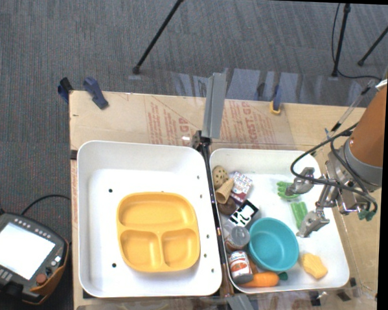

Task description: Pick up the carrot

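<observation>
Carrot (pixel 261 280) lies at the near edge of the right bin (pixel 336 256), touching the teal bowl (pixel 273 243) and beside a small jar (pixel 239 265). Gripper (pixel 307 205) hangs over the bin's far right part, fingers apparently spread apart and holding nothing, well apart from the carrot.

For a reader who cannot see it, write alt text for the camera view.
An orange carrot lies at the near edge of the right bin, beside a teal bowl, while the robot's gripper hovers open over green toys farther back. The left bin holds a yellow divided plate.
</observation>
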Robot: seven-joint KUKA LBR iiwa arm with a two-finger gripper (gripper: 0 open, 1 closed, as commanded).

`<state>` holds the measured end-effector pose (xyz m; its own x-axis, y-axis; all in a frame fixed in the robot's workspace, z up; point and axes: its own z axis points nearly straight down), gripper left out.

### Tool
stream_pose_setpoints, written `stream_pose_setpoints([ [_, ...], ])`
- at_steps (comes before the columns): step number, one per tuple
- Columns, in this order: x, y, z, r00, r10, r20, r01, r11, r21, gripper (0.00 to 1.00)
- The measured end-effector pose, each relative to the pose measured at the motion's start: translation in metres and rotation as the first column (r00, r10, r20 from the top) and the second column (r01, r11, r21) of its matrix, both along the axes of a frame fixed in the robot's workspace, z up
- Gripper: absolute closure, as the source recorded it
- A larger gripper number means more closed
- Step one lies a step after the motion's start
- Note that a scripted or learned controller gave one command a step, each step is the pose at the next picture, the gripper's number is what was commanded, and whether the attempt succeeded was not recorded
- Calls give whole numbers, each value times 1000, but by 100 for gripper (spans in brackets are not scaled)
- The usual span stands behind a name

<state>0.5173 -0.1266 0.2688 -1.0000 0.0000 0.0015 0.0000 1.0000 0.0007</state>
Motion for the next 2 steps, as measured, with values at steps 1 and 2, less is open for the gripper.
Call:
stream_pose_setpoints([
  [1,-24,30,-132,977,212,1,-212,977,-1,0],
  [2,-14,-64,-184,931,365,-1,-365,931,2,0],
])
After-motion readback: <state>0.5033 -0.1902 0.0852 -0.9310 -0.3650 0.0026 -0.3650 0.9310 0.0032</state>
